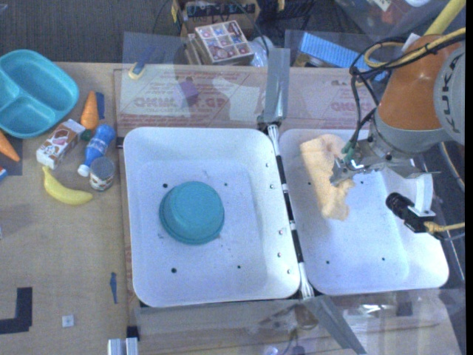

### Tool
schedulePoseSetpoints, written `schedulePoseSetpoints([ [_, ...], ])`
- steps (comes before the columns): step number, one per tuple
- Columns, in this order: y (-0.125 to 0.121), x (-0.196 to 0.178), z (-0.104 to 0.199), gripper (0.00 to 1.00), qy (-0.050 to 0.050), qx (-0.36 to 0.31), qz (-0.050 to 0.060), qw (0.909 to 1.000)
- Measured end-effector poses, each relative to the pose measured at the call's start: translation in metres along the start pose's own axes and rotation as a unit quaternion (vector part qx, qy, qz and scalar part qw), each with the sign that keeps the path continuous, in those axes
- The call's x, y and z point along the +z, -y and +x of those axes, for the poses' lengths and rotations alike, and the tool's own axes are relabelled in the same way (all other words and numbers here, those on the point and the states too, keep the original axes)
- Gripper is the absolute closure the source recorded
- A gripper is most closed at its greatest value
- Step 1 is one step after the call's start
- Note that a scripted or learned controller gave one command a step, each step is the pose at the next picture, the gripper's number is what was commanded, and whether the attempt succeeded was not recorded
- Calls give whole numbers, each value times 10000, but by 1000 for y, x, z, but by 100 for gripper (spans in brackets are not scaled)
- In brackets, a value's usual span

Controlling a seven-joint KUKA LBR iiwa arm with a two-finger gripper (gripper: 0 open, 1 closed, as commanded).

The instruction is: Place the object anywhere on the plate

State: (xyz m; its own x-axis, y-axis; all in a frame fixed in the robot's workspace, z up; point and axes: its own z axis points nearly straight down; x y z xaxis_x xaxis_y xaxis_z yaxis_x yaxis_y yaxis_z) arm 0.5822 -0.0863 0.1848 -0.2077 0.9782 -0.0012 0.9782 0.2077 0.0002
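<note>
1. Teal is the plate [192, 212], which lies upside down or dome-like in the left bin [148, 154], a little left of that bin's middle, with bare white floor all round it.
2. The cloth [325, 180], pale yellow and crumpled, lies in the right bin [384, 265], along its left part, running from near the far wall down toward the middle.
3. The arm [414, 95] comes in from the right over the right bin, its orange band above the wrist.
4. The gripper [344, 165] sits at the cloth's right edge, touching or just over it; the cloth's folds bunch against the metal there.
5. How far the claw is open cannot be told from this slant, nor whether any cloth is caught in it.
6. The cloth and the plate are well apart, with the two bins' adjoining walls between them.
7. A black cable end [403, 209] with a yellow lead hangs below the wrist, over the right bin's floor, apart from the cloth.
8. Left of the bins, on the wooden bench [44, 272], lie a banana [63, 191], a small bottle [96, 148] with a blue cap end, a can [102, 174], a small carton [59, 143] and a carrot [89, 111].
9. A blue divided tray [33, 91] rests at the bench's far left corner.
10. Behind the bins stand a cardboard sheet [185, 98] and a box [222, 41] with a patterned top.
</note>
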Motion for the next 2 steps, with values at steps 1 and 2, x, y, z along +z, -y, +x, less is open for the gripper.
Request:
schedulePoseSetpoints([
  [1,31,-31,-4,100,0,1275,3,9918],
  [2,6,-38,103,100,-6,1122,2,9937],
])
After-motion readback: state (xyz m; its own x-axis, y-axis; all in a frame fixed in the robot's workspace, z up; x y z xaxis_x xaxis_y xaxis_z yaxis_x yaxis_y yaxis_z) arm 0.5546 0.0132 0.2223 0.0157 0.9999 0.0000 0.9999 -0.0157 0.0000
